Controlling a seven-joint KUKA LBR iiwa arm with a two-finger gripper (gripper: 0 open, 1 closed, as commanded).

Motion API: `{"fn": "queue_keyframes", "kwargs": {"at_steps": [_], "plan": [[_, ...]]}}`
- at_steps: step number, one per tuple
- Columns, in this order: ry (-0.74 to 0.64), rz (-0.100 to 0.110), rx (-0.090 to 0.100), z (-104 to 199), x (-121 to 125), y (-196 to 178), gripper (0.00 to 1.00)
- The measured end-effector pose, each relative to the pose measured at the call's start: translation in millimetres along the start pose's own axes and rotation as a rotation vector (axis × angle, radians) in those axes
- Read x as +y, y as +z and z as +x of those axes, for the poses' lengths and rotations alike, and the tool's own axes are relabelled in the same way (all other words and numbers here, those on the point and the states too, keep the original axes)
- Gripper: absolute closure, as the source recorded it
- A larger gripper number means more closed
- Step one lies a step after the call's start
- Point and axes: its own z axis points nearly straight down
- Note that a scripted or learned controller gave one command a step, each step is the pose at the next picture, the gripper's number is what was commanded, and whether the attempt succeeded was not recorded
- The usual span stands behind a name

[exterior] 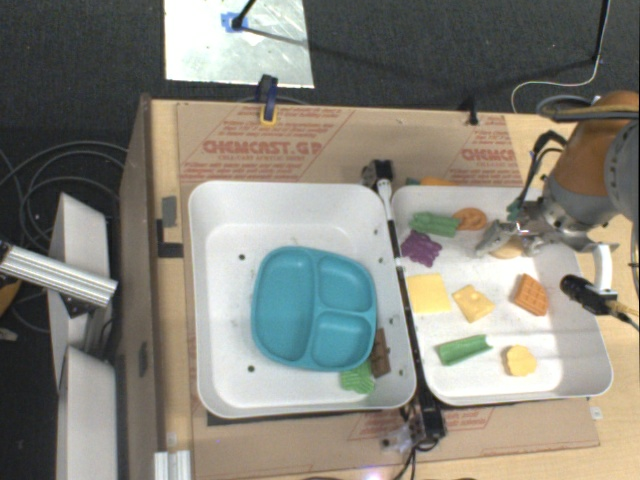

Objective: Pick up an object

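Note:
My gripper (503, 236) hangs low over the back of the right bin (590, 368), directly above a small tan piece (510, 252). Just left of it lie an orange round piece (470, 218) and a green leafy piece (435, 223). A purple piece (421, 249) rests by the bin's left wall. Toward the front are a pale yellow square (428, 293), a yellow wedge (473, 303), an orange waffle (530, 295), a green pickle (463, 348) and a yellow chunk (519, 361).
The left bin (225, 258) holds a blue divided plate (313, 306), with a small green piece (357, 378) and a brown piece (381, 353) at its front right corner. The arm's grey wrist (585, 183) overhangs the right bin's back right corner.

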Motion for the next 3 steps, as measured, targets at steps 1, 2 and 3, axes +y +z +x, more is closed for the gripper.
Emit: {"fn": "queue_keyframes", "kwargs": {"at_steps": [1, 2, 3], "plan": [[-0.01, 0.004, -0.001, 38, 41, -3, 0.0], [0.003, -0.002, -0.002, -4, 3, -2, 0.0], [-0.012, 0.002, -0.001, 76, 42, -2, 0.0]]}}
